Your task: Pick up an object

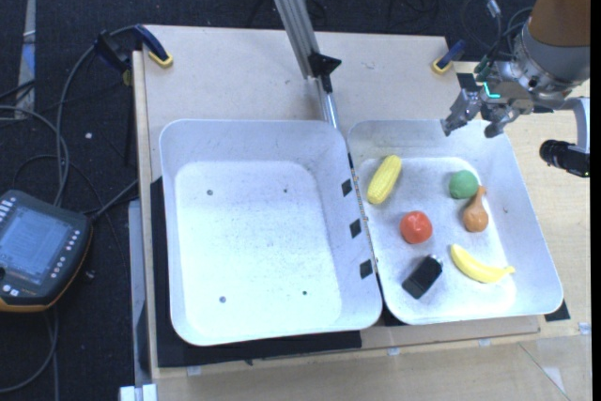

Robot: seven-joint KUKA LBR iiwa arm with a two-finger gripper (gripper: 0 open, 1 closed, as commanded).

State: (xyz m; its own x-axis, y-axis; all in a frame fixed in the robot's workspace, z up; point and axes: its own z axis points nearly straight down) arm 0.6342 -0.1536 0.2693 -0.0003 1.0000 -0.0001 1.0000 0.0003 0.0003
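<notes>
1. Camera view: the grey two-finger gripper (474, 119) hangs over the far rim of the right-hand shallow white bin (531, 230), its fingers spread apart with nothing between them. I judge this to be the approach step; no object has been picked.
2. The candidates all lie in that bin: a yellow plastic corn cob (383, 178), a green round toy vegetable (462, 184), an orange pear-shaped toy (475, 214), a red toy tomato (416, 226), a yellow plastic banana (481, 265) and a small black block (423, 276).
3. The next move calls for choosing one, centring above it, then descending.
4. The green piece and the orange pear touch, so a finger may nudge the neighbour. The corn cob stands apart with room on both sides, though near the divide.
5. The left-hand white bin (188, 202) offers open floor for setting down.
</notes>
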